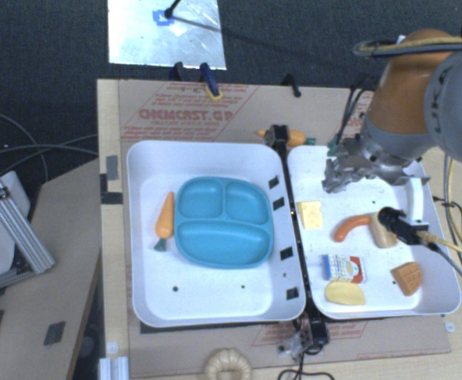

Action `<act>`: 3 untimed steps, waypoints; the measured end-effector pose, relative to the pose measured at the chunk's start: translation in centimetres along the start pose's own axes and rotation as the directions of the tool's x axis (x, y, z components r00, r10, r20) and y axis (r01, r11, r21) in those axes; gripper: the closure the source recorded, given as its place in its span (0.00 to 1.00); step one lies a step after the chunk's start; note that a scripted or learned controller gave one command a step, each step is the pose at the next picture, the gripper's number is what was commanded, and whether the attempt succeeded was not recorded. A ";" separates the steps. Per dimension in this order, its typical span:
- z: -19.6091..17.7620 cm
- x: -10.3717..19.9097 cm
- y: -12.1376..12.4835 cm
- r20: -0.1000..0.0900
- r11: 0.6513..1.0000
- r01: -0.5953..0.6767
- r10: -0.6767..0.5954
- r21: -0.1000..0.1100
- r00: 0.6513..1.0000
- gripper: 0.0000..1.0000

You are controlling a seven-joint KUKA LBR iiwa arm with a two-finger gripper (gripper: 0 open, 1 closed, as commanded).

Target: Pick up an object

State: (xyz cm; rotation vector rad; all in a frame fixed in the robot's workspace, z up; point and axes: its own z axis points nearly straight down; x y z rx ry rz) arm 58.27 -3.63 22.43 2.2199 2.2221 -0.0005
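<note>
Well away from the gripper (340,176), toward the view's left, an orange carrot (164,216) lies in the left bin (148,291), just beside the blue divided plate (223,220) that sits between it and the gripper; closer, below the gripper and slightly to its left, a pale yellow cheese slice (310,214) lies flat near the inner wall of the right bin (310,161); the gripper itself hangs over the far part of that bin, above bare white floor, and whether it is open or closed cannot be told from this slant; nearer the camera than the gripper, well apart from it, a small blue, red and white box (344,268) lies with a yellow rounded lump (345,294) touching its near side; just below the gripper and a little to its right lies a curved orange-red sausage (351,227), the nearest thing to it along with the cheese; right of that, a beige piece (384,233) sits against the sausage's end; furthest right and toward the near rim lies a brown bread piece (407,278).
</note>
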 end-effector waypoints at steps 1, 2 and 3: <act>0.7 -0.8 1.1 0.000 1.000 -0.001 0.001 -0.002 1.000 1.00; 0.8 -0.6 0.7 0.000 1.000 0.001 -0.001 -0.001 1.000 1.00; -0.1 -0.4 0.1 -0.001 1.000 0.002 -0.002 -0.002 1.000 1.00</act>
